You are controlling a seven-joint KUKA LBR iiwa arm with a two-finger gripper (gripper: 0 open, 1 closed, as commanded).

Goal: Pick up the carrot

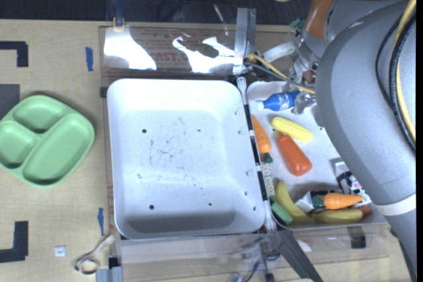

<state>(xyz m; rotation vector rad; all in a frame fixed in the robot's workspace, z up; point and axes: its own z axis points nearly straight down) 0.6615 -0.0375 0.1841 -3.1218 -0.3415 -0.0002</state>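
In the right bin (328,145), an orange carrot (260,135) with a green tip lies lengthwise against the left wall. A second carrot-like orange piece (344,200) with a green end rests near the front right corner, on top of a banana (341,214). My gripper (301,90) hangs over the far end of this bin, above a blue bottle (278,102). It is well behind both orange pieces. The grey arm hides the bin's right side.
A yellow corn cob (292,129) and an orange bottle (294,154) lie mid-bin, with another banana (288,199) at the front. The left white bin (122,92) adjoins it. A green divided plate (43,140) sits far left. Clear panels rise behind the bins.
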